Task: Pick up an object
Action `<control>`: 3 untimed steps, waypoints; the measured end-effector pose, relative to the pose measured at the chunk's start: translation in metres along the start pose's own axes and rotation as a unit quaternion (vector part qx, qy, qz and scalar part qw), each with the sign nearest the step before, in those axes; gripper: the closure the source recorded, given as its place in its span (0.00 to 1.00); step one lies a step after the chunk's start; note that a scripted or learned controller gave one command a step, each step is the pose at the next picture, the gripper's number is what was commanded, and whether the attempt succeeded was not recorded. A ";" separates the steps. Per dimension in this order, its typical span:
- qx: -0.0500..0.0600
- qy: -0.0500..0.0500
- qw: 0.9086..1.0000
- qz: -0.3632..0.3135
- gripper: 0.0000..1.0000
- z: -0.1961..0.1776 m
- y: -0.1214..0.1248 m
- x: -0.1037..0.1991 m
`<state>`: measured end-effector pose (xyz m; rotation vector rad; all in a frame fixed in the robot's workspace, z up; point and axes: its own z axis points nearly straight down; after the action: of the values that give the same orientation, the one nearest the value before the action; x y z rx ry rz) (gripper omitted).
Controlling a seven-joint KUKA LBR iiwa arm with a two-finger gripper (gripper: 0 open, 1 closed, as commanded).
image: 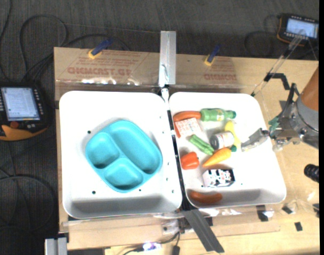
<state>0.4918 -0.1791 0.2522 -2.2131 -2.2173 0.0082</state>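
Two white bins are sitting side by side on the table [305,73]: the left bin [71,142], filling the centre-left of the frame, is holding a turquoise divided tray [123,154], and the right bin [263,169] is carrying a cluster of toy foods toward its left half. These look like light, stiff, smooth plastic pieces, so they are likely to slip or roll under a pinch. The green bottle [217,114] near the bin's top and the orange carrot [218,156] in the middle seem best taken across their narrow width; the black-and-white carton [219,177] lower down offers flat sides. The arm is reaching in from the right edge, wrist low over the bin's right rim, and the claw [253,140] is pointing left toward the pile, carrying nothing; whether it is spread or closed, I cannot tell.
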 end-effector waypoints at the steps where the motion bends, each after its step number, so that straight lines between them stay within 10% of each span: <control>1: -0.002 -0.001 0.992 -0.125 0.00 -0.107 -0.008 0.013; 2: -0.001 -0.001 0.996 -0.085 0.00 -0.124 -0.008 0.002; 3: -0.001 -0.001 0.990 -0.144 0.00 -0.048 0.073 0.031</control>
<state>0.5655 -0.1480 0.2995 -1.8728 -2.5144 0.0071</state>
